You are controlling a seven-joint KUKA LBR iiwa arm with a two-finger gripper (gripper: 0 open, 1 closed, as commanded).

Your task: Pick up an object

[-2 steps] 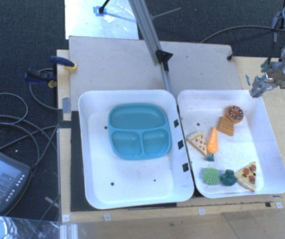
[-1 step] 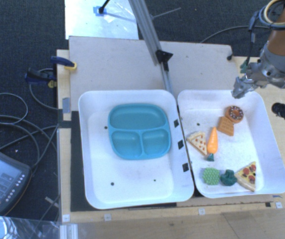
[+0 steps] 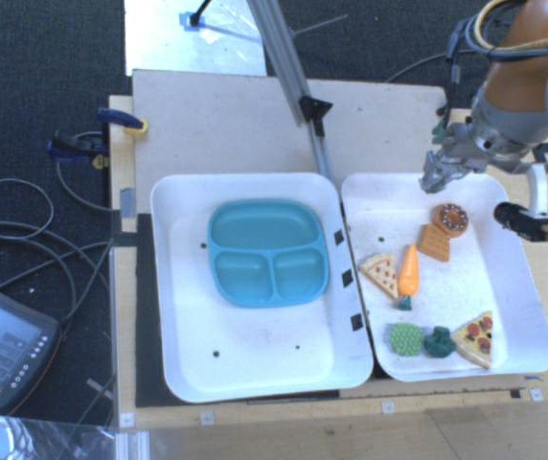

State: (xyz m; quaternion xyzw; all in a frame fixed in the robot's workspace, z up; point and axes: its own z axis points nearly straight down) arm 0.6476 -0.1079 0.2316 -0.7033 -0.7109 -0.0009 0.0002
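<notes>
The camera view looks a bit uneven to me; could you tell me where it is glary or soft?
In the camera view the white sheet beyond the bench is washed out; the gripper is slightly soft; the toy carrot and blue tray look fairly crisp.

You see dark carpet floor (image 3: 44, 56) around the pale desk (image 3: 216, 123), black cables (image 3: 25, 228) trailing at the left, a handheld control pendant (image 3: 4, 345) lying there, and a metal pole (image 3: 279, 41) slanting overhead.

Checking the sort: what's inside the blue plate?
The blue plate in the left bin shows three bare compartments, with nothing in them and nothing covering them.
</notes>
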